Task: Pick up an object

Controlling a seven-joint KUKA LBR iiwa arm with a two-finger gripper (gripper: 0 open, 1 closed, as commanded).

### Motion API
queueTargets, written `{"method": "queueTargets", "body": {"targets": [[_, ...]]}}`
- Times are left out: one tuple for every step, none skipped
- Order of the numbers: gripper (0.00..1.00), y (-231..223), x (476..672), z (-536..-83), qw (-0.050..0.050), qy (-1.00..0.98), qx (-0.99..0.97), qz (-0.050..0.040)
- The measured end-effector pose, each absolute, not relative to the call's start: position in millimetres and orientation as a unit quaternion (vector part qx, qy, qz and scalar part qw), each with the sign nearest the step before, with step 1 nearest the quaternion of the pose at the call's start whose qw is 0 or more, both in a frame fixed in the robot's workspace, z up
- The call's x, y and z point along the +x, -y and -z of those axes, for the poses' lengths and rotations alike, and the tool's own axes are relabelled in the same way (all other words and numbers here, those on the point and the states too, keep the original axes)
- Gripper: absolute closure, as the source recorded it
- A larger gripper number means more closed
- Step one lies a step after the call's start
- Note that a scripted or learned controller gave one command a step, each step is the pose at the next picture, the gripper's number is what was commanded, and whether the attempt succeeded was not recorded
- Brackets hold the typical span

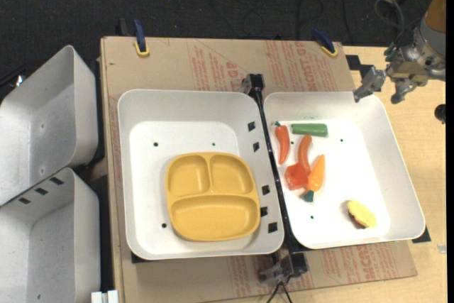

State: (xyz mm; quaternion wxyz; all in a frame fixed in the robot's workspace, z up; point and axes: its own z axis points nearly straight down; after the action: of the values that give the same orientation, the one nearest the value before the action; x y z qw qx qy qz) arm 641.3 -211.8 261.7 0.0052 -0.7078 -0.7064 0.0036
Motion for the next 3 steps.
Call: {"method": "queueTargets", "body": {"targets": [[0.0, 210.6, 643.6, -270.6, 0.0, 0.708, -0.707, 0.0], [0.0, 213.2, 635.2, -210.6, 0.002, 0.707, -0.708, -0.0016], [0.0, 206.3, 637.9, -149.6, 0.001, 0.708, -0.706, -0.0008]]}}
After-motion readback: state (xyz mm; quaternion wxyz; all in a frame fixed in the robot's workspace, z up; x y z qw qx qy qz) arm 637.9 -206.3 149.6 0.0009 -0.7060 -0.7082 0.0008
